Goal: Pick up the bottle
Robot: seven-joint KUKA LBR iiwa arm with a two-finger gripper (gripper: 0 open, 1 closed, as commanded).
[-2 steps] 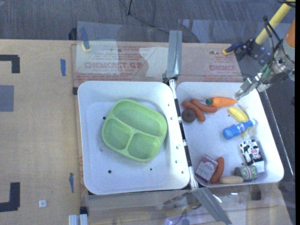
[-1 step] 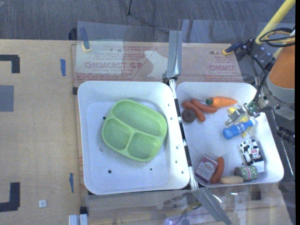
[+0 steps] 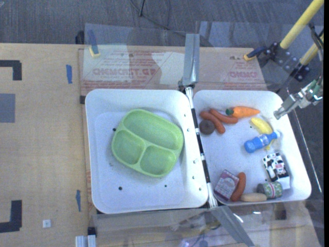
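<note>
Bottle lies untouched in the right bin

Bottle [image 3: 261, 141], blue with a pale cap, lies on its side in the right bin [image 3: 300, 153], just near of a yellow banana [image 3: 260, 124] and far of a black-and-white carton [image 3: 275, 167]. The end effector [image 3: 284, 110] hangs over the bin's far right rim, well apart from the bottle; whether it is wide or narrow cannot be told. A green divided plate [image 3: 147, 142] sits in the left bin [image 3: 97, 138].

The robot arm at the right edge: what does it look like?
A small, pale metallic gripper pokes in over the right bin, greyish white with a hint of green on the part behind it. Above it, a black bracket carries slanted yellow rods. It is too blurred for markings.
</note>
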